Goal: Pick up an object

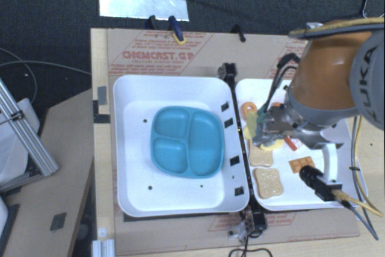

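Note:
The right white bin holds play food. A slice of toast lies near its front, another pale slice sits just behind it, an orange cracker lies to the right, and an orange ring-shaped piece lies near the bin's left wall. A yellow piece peeks out under the wrist. My gripper is low over the left part of this bin, above the pale slice. The arm's bulk covers most of the bin behind it.
The left white bin holds a blue divided plate. A black divider with clips runs between the bins. A black cable connector hangs over the right bin's front. Cardboard underlies both bins.

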You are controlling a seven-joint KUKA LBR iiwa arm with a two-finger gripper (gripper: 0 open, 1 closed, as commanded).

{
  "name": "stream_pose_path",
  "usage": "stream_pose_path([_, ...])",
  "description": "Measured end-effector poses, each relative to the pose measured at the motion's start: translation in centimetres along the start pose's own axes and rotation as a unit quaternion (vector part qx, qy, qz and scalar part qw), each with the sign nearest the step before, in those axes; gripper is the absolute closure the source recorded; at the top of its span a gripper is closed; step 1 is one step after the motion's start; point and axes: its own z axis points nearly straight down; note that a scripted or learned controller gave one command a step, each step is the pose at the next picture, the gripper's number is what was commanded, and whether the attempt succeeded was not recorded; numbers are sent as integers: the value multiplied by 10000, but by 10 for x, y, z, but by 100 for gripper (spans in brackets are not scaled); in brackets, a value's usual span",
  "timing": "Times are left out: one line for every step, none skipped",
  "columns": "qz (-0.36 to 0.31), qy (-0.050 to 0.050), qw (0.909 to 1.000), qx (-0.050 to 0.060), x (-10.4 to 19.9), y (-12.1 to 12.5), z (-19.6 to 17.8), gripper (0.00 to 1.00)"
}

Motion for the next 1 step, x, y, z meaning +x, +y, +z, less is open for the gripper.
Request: stream_pose_path([18,-11,10000,2,-57,1,82,100])
